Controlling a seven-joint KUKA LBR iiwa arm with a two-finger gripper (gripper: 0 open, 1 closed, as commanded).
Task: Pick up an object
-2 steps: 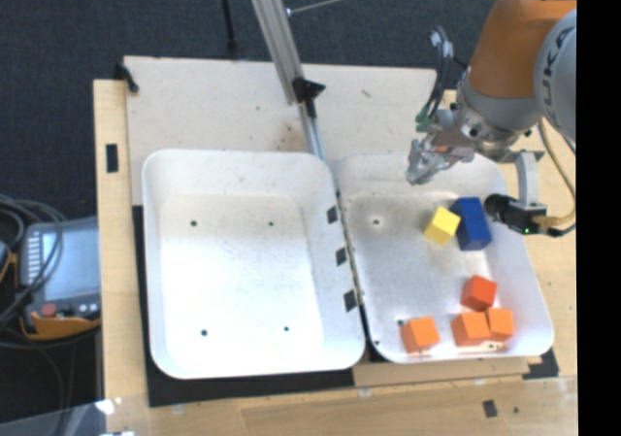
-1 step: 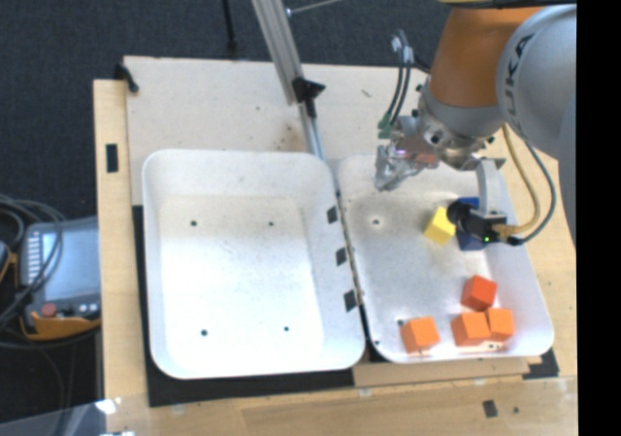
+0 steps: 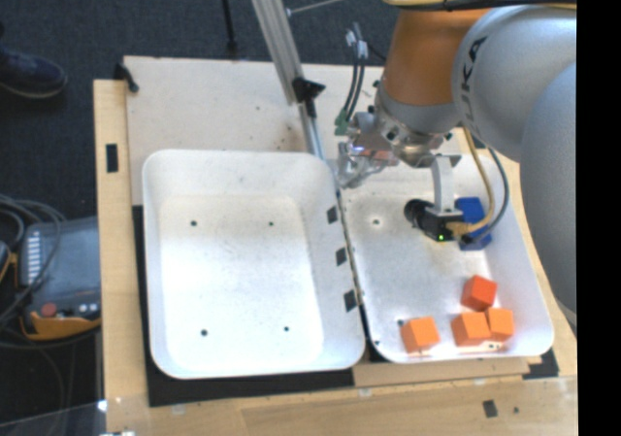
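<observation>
**Arm poised over the right bin, no block yet secured**

To the left of the gripper (image 3: 364, 160) lies the left bin (image 3: 170, 230), whose white floor offers nothing to pick. The gripper itself hangs over the ridge where the two bins meet, at the upper left corner of the right bin (image 3: 388, 230); the wrist's bulk and cabling hide its tips, so how far apart they stand cannot be told, and nothing is seen clamped in it.

Just right of and below the gripper sits a blue block (image 3: 471, 213), pressed against a dark fitting (image 3: 427, 216) with a green light. Further below and to the right, near the bin's lower wall, lie four orange blocks: one apart at the left (image 3: 420, 334), two touching side by side (image 3: 483, 326), and one just above them (image 3: 478, 291).

The lone orange block looks the soundest target, since it has free space on every side. The arm would do well to centre above it, square the tips to its flat faces, and descend straight
</observation>
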